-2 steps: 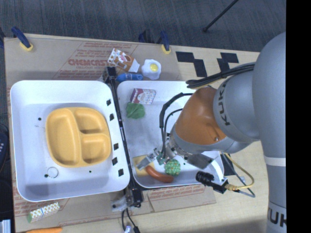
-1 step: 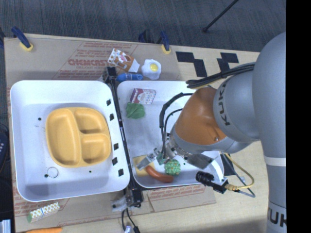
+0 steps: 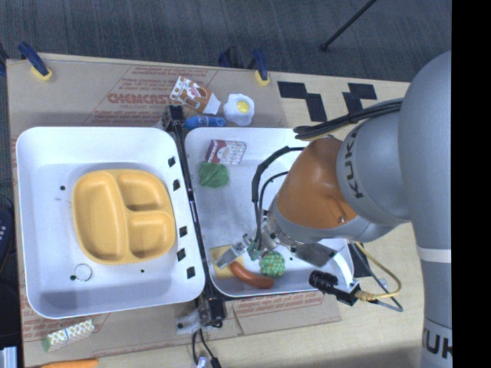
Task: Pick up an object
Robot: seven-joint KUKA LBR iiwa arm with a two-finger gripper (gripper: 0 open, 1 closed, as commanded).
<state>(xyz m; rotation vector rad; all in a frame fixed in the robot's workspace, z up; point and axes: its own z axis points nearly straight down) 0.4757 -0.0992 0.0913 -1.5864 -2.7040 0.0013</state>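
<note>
My gripper [image 3: 252, 250] is low in the right bin [image 3: 230, 213], near its front edge, under the grey and orange arm. Right beside it lie a green bumpy ball [image 3: 271, 264], an orange-red sausage [image 3: 250, 275] and a yellowish piece [image 3: 222, 254]. Nothing can be seen held between the fingers, which the wrist largely hides. Farther back in the same bin sit a green leafy toy [image 3: 214, 175] and a small red and white carton [image 3: 226, 152].
The left bin [image 3: 38, 205] holds a yellow divided tray [image 3: 123, 213]. Behind the bins on the cardboard lie a snack packet [image 3: 188, 93], a blue item [image 3: 204, 120] and a white-and-yellow egg toy [image 3: 238, 108]. A wrapped candy [image 3: 69, 333] lies at the front left.
</note>
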